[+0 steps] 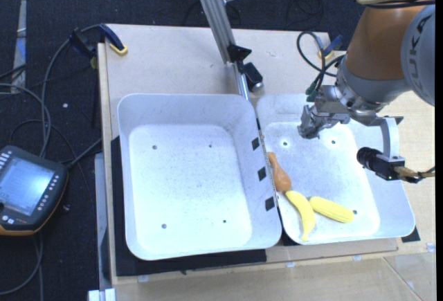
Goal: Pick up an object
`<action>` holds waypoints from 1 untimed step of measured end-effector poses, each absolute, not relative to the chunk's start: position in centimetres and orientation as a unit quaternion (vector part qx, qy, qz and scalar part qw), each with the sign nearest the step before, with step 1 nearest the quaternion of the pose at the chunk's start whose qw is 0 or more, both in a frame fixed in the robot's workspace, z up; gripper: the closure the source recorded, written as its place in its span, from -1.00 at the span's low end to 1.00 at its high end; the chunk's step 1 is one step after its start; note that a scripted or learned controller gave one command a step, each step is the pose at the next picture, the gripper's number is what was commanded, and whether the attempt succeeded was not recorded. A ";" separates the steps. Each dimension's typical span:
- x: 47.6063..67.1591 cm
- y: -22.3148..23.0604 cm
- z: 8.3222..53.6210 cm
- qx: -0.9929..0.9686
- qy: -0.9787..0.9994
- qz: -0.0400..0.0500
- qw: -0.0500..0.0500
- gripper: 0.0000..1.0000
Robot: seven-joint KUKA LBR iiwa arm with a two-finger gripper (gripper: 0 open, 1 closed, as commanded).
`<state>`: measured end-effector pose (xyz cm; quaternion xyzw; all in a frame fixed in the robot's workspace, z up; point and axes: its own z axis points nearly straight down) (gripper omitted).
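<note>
Two shallow white plastic bins on the wooden bench, side by side: left bin [138, 120], right bin [387, 220].

Object count: 3, all in the right bin, all in its near-left part.
- 1 yellow curved banana [301, 210], lying roughly near-to-far, close to the bin's left wall.
- 1 yellow corn cob [332, 209], just right of the banana, its left end touching or almost touching it; can't tell which.
- 1 orange-brown elongated pear-shaped object [277, 170], beyond the banana, against the left wall by the seam between the bins; its near end meets the banana's far end.

One grey arm with an orange band comes in from the right. Two-finger gripper [309, 128] sits over the far-left part of the right bin, pointing down, well apart from all three objects. Nothing visible between the fingers. Finger spacing: cannot tell, the tips blur into the wrist body at this angle.

Other stuff: 1 slanted aluminium rail [214, 5] running from the far edge down to the seam between the bins, 1 teach pendant with screen [24, 189] on the dark floor at left, black cables around the bench.
</note>
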<state>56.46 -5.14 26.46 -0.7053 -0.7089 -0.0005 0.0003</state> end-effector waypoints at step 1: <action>55.9 0.3 25.6 -0.705 -0.709 0.000 0.001 1.00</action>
